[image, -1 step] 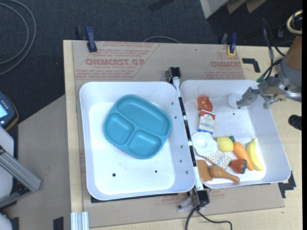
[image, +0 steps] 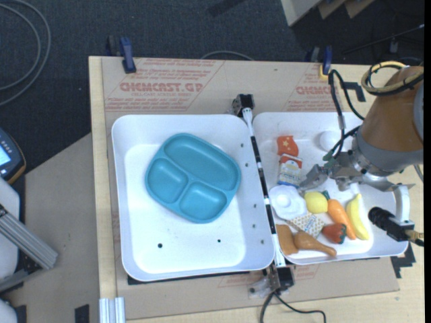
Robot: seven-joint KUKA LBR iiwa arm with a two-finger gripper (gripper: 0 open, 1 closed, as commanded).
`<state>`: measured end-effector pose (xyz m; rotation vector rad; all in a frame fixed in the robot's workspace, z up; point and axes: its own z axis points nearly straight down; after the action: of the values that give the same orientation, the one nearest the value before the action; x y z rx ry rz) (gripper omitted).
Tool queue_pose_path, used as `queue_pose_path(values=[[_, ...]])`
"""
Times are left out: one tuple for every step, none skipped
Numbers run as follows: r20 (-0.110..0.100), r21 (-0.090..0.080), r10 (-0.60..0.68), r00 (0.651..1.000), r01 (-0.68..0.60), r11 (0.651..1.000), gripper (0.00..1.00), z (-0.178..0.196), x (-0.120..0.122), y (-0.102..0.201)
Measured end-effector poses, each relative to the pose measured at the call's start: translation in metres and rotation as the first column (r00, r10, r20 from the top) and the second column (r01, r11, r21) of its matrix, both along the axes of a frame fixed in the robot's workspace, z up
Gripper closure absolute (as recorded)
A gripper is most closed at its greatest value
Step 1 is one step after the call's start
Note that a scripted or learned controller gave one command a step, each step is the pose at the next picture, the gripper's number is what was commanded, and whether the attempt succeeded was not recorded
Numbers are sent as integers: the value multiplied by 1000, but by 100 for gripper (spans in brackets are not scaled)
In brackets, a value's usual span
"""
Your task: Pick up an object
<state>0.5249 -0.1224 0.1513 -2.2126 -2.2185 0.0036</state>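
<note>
The right bin (image: 269, 130) holds several toy foods. A red carton (image: 287, 145) lies above a small blue and white box (image: 291, 172). Below these are a white round cup (image: 283, 198), a yellow lemon (image: 316, 202), an orange carrot (image: 339, 214), a banana (image: 357, 217), a red pepper (image: 335, 233) and a brown drumstick (image: 312, 242). My gripper (image: 330, 175) hangs low over the bin, just above the lemon and to the right of the small box. The wrist hides its tips.
The left bin (image: 135, 234) holds a blue divided plate (image: 193, 177). A white egg-like ball (image: 327, 138) lies near the right bin's far wall. A black clamp (image: 244, 103) sits where the two bins meet, and cables loop at the back right.
</note>
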Motion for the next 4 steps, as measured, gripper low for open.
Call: queue_pose_path(values=[[12, -2, -6, 1000, 6, 1000, 0, -67, -9, -7], [18, -7, -4, 1000, 4, 1000, 100, -54, -7, -8], [17, -6, -4, 1000, 4, 1000, 0, -54, -8, -8], [12, -4, -8, 1000, 8, 1000, 0, -66, -45, -20]])
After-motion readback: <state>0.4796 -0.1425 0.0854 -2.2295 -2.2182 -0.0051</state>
